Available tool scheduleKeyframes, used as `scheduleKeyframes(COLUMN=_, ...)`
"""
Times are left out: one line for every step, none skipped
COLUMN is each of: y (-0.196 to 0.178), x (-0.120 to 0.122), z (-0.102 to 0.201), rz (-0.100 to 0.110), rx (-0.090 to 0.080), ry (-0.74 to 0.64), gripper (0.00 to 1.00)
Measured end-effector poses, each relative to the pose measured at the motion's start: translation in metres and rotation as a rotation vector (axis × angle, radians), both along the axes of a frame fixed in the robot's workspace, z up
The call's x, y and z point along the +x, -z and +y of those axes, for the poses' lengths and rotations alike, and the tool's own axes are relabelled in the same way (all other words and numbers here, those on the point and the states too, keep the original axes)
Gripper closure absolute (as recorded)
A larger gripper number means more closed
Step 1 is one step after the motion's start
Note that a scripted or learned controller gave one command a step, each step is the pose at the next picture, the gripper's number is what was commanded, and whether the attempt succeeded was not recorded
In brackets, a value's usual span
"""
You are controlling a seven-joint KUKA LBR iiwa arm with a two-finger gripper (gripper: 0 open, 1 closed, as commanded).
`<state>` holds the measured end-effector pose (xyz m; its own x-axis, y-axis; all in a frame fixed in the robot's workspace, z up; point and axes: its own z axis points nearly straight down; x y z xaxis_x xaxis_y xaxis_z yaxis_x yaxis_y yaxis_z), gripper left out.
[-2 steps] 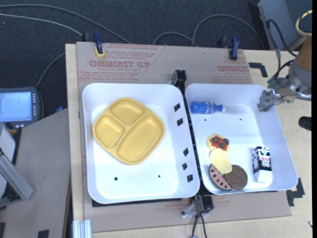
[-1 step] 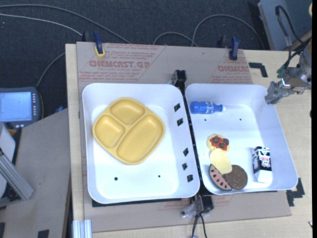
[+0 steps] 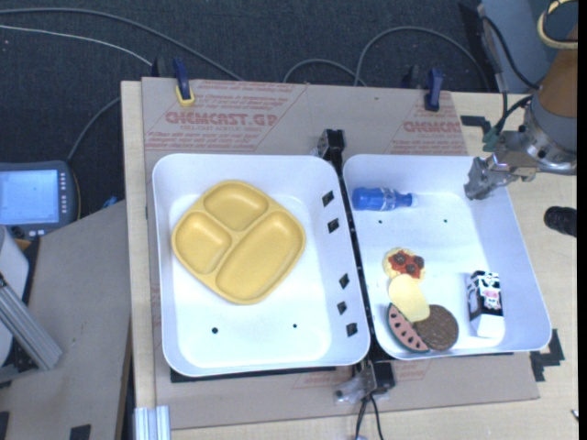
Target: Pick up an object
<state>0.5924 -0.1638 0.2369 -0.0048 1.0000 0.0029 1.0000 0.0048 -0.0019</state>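
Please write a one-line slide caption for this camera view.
Gripper poised above right bin holding blue bottle and toy food; yellow divided plate in left bin.

The end effector (image 3: 481, 180) hangs over the upper right rim of the right bin (image 3: 459, 236), well apart from the things inside. In that bin lie a blue bottle (image 3: 380, 198) on its side near the top, a small milk carton (image 3: 485, 302) at the right, and a cluster of toy food (image 3: 415, 305) near the bottom. The left bin (image 3: 183, 337) holds a yellow divided plate (image 3: 239, 240).
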Motion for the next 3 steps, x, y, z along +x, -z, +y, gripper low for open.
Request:
scheduleKeyframes(y=0.004, x=-0.021, z=0.057, rz=0.002, rx=0.000, ry=-0.001, gripper=1.00)
scheduleKeyframes(y=0.016, x=-0.036, z=0.109, rz=0.002, rx=0.000, ry=-0.001, gripper=1.00)
scheduleKeyframes(y=0.003, x=-0.046, z=0.162, rz=0.000, rx=0.001, ry=-0.002, gripper=1.00)
